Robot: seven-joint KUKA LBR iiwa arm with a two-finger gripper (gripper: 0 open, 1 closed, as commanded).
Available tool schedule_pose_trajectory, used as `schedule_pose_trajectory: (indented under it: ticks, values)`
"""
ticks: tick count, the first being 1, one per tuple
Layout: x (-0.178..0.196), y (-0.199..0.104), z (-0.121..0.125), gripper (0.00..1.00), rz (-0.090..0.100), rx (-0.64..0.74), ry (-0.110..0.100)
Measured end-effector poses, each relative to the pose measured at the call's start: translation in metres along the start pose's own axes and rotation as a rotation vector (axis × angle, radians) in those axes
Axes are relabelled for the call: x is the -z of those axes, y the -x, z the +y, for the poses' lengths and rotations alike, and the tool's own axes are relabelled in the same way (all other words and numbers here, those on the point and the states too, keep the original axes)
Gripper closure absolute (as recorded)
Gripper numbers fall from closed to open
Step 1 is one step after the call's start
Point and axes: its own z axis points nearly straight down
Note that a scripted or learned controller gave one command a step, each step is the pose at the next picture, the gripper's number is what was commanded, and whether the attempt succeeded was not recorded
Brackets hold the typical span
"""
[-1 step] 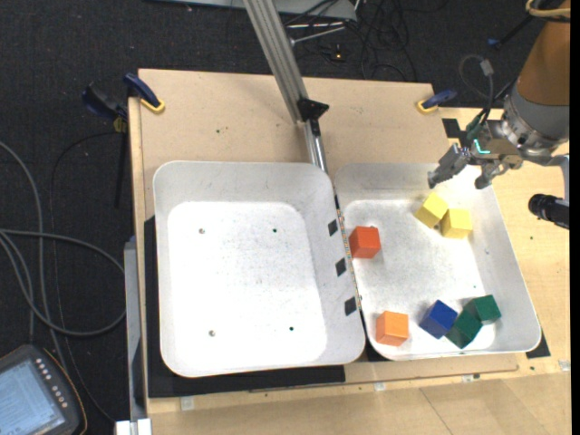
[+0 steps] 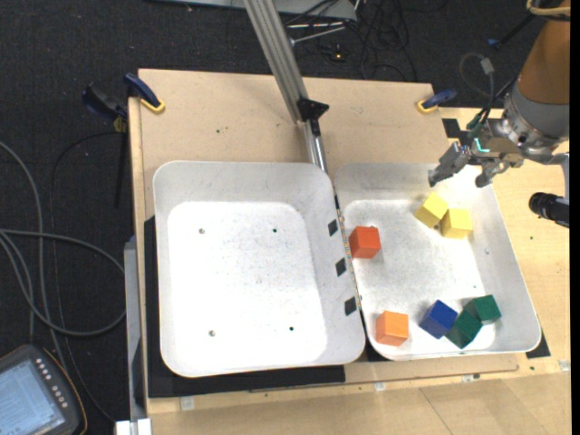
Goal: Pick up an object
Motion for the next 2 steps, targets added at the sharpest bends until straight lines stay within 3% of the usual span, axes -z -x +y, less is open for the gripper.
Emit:
schedule_pose_trajectory:
  ticks: [2]
  values:
    - [-0.11,0.006,0.002,0.0,0.001,-0.003,-0.005]
